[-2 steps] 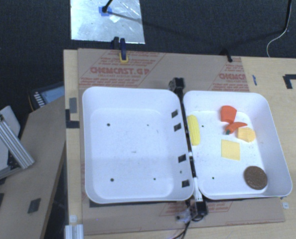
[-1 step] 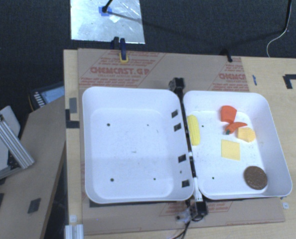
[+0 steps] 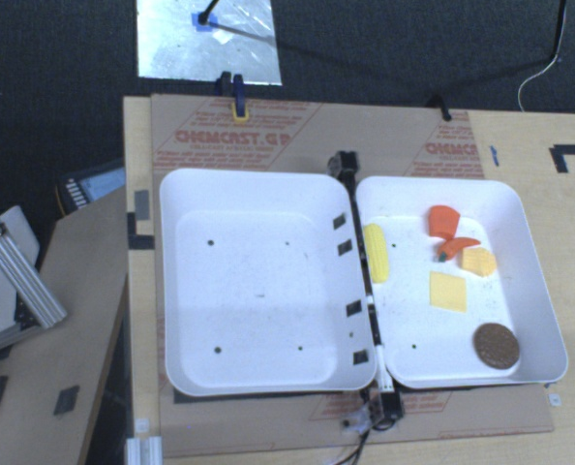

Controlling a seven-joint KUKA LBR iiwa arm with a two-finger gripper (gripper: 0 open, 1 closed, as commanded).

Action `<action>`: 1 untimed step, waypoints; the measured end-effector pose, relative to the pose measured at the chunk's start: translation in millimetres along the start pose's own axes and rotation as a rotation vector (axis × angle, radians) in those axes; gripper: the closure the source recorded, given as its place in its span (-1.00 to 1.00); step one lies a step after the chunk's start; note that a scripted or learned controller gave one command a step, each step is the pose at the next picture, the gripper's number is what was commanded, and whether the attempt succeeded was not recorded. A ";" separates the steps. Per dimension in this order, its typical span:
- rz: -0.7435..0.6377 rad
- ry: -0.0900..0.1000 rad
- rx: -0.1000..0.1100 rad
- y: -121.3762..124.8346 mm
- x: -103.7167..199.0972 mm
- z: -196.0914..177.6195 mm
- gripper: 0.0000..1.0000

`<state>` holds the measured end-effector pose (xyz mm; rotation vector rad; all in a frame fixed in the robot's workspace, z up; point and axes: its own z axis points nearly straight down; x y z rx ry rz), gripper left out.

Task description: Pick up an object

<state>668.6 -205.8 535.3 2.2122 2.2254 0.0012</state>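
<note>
Worktop [image 3: 297, 129]: brown board printed with red lettering, carrying two shallow white bins side by side.
Left bin [image 3: 258, 187]: bare white floor with a few small dark dots.
Right bin [image 3: 520, 211]: all the loose objects lie in here.
Corn cob [image 3: 376, 252]: yellow, lying lengthwise along the right bin's left wall, just beside the divide between the bins.
Orange piece [image 3: 443, 220]: near the right bin's far wall, towards the middle.
Carrot-like piece [image 3: 456, 247]: orange, just below the orange piece, touching or nearly touching the cheese wedge.
Cheese wedge [image 3: 479, 261]: yellow-orange, to the right of the carrot-like piece.
Yellow square slice [image 3: 449, 291]: flat, in the middle of the right bin, near the wedge.
Brown round cookie [image 3: 497, 345]: flat, in the near right corner of the right bin, apart from the rest.
Clips [image 3: 346, 247]: small black ones along the edge where the bins meet.
Metal sheet [image 3: 208, 25]: shiny, on the dark floor beyond the worktop.
</note>
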 end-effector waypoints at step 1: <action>0.000 0.000 0.000 0.0 0.0 0.1 1.00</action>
